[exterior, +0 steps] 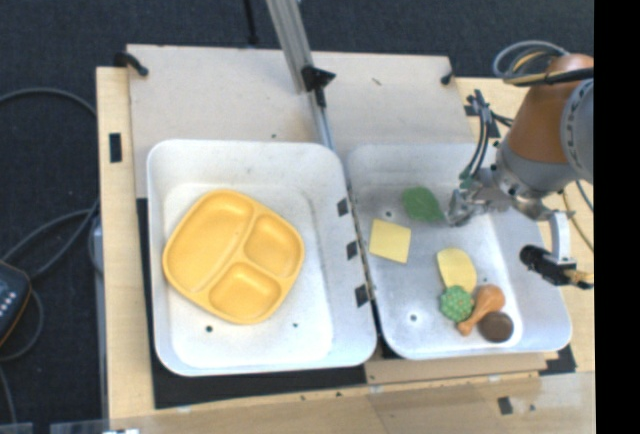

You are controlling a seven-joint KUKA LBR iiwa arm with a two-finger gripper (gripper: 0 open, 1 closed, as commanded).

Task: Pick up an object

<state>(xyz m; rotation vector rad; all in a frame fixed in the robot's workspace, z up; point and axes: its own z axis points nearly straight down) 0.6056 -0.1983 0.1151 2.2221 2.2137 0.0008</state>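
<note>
The right bin (400,322) holds several toy foods. A green leafy piece (422,203) lies near its back middle. A pale yellow square slice (390,241) lies left of centre. Toward the front right sit a yellow wedge (457,268), a green bumpy ball (456,303), an orange drumstick (482,306) and a brown round piece (496,326). My gripper (459,210) hangs low over the bin just right of the green leafy piece, close to it or touching its edge. Nothing shows between its tips.
The left bin (320,322) carries a yellow three-compartment plate (233,254). A slanted metal pole (285,12) rises behind the bins. The arm (545,137) with cables enters from the right above the right bin's rim.
</note>
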